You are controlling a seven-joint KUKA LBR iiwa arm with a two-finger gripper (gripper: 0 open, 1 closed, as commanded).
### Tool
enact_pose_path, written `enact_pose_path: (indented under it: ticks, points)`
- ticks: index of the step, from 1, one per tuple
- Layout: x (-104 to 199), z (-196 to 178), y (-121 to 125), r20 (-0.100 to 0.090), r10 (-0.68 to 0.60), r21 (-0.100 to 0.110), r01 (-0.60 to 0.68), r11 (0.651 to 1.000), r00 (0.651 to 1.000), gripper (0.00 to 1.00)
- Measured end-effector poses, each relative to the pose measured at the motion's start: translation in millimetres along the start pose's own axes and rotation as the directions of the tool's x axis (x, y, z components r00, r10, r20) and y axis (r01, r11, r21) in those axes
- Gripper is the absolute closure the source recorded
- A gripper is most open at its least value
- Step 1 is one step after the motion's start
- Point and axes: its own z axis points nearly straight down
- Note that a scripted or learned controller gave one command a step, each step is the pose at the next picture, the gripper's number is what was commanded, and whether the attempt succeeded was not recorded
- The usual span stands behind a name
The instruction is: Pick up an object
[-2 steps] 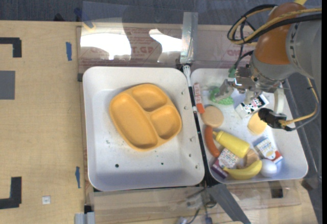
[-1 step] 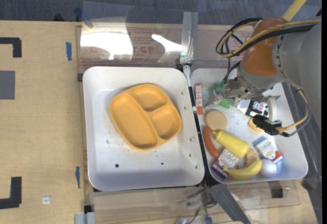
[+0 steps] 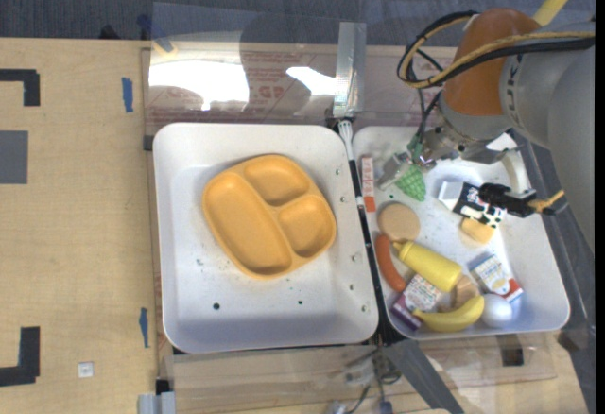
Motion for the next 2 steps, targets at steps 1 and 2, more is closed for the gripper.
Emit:
enact_pose_path:
  ticks: [1, 2]
  points:
    - [0, -10, 2, 0.001, 0.000, -0.005, 0.000, 1.000, 1.000, 1.00]
    - [54, -100, 27, 0.000, 0.035, -0.003, -0.035, 0.999, 0.999, 1.00]
